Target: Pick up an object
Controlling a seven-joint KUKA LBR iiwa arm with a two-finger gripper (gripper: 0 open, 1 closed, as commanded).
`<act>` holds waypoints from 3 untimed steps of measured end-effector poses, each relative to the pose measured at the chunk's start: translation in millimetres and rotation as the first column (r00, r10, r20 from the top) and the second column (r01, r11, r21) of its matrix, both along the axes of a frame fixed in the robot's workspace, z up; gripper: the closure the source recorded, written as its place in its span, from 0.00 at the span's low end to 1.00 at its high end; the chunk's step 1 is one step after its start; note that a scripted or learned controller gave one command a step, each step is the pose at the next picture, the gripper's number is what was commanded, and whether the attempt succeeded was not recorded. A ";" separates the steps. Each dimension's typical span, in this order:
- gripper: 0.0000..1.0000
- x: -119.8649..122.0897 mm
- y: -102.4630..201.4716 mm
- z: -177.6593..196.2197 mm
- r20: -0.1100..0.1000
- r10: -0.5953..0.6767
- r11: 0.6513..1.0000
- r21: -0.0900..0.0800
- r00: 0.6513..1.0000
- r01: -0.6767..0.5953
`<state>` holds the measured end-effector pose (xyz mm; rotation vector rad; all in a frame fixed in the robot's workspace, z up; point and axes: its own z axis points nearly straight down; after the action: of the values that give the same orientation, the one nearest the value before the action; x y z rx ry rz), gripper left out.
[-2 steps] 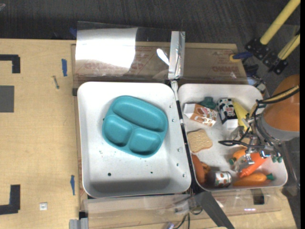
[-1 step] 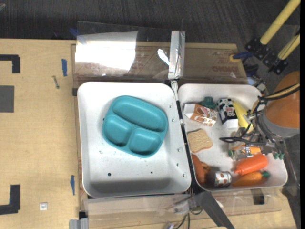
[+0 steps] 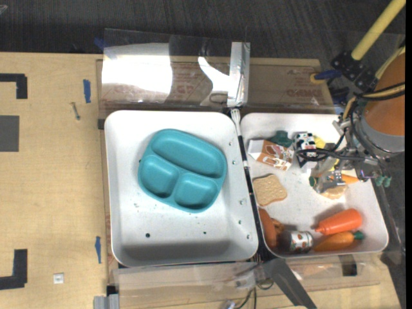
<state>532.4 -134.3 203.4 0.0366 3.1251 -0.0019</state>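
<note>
Orange plastic toy carrot (image 3: 339, 221), lower right of the frame in the right white bin (image 3: 380, 237): likely light, rigid, smooth; best taken across its thick middle. Gripper (image 3: 329, 177) hovers just above it in the picture, grip state indiscernible.

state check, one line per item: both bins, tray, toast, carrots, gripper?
teal tray: upright, flat in left bin
toast slice: lying flat in right bin
carrot: on its side by near wall
gripper: low inside right bin, grasp unclear
</note>
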 end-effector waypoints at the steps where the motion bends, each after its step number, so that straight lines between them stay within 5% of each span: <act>1: 1.00 78.8 -8.7 49.3 -0.004 -0.001 1.000 0.000 1.000 0.001; 2: 1.00 117.9 -64.8 17.3 -0.010 -0.075 0.997 0.000 0.997 0.075; 3: 1.00 126.2 -62.4 10.7 -0.006 -0.139 0.990 0.002 0.990 0.139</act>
<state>658.6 -196.7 214.1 0.2553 3.1205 -0.0007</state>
